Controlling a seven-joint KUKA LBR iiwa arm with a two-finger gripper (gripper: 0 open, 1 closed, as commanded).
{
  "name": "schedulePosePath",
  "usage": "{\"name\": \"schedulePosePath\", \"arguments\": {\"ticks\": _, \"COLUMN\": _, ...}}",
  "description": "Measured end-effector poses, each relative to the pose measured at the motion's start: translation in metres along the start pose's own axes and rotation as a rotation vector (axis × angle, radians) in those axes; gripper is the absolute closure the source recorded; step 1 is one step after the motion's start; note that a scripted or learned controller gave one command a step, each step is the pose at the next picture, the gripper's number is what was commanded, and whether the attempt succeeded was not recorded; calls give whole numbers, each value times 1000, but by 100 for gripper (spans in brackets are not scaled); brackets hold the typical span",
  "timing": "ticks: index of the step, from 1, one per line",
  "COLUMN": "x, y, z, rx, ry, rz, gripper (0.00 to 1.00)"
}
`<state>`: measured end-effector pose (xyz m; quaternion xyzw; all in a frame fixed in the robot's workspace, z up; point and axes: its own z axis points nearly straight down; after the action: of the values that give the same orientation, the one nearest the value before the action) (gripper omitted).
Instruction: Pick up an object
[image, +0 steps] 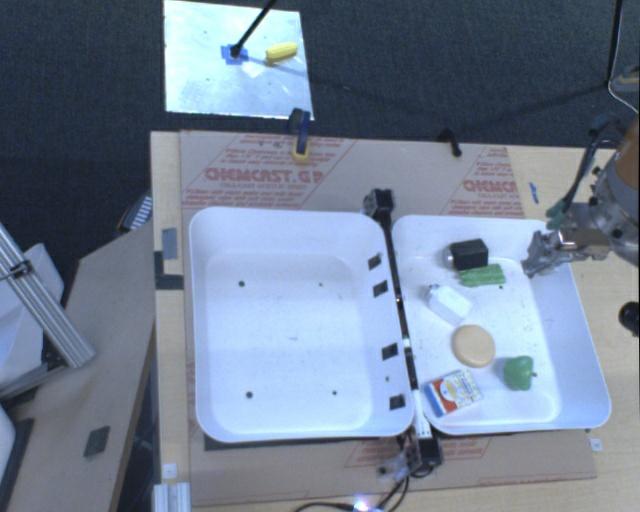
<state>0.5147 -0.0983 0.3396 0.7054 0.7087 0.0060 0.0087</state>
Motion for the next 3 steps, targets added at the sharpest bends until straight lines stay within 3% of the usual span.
{"name": "schedulePosePath", "arguments": {"ticks": 1, "x": 41, "y": 38, "z": -80, "rx": 7, "ry": 3, "rz": -5, "gripper": 100}}
{"name": "schedulePosePath", "arguments": {"ticks": 3, "x": 92, "y": 147, "z": -95, "rx": 15, "ry": 4, "rz": -3, "gripper": 100}}
